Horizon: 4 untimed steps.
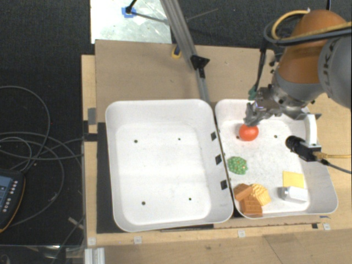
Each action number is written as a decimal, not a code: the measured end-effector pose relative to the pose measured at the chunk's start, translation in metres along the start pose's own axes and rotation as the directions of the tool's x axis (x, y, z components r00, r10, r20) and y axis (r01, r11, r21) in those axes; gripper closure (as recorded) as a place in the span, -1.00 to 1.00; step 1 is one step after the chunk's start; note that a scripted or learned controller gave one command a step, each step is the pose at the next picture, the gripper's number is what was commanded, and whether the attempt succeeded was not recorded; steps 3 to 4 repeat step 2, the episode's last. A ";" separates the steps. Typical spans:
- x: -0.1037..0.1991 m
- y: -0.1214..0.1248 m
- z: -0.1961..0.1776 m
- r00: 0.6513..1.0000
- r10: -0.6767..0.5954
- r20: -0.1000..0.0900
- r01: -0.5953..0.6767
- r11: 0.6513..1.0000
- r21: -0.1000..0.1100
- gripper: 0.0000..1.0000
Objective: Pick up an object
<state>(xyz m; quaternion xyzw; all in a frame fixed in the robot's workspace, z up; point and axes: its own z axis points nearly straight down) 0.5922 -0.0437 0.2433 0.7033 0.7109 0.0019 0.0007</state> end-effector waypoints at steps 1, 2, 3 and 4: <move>0.048 0.004 0.011 1.000 0.000 0.000 0.000 1.000 0.004 1.00; 0.098 0.000 0.020 1.000 0.000 -0.001 0.000 1.000 0.004 1.00; 0.098 0.000 0.020 1.000 0.000 -0.001 0.000 1.000 0.004 1.00; 0.098 0.000 0.020 1.000 0.000 -0.001 0.000 1.000 0.004 1.00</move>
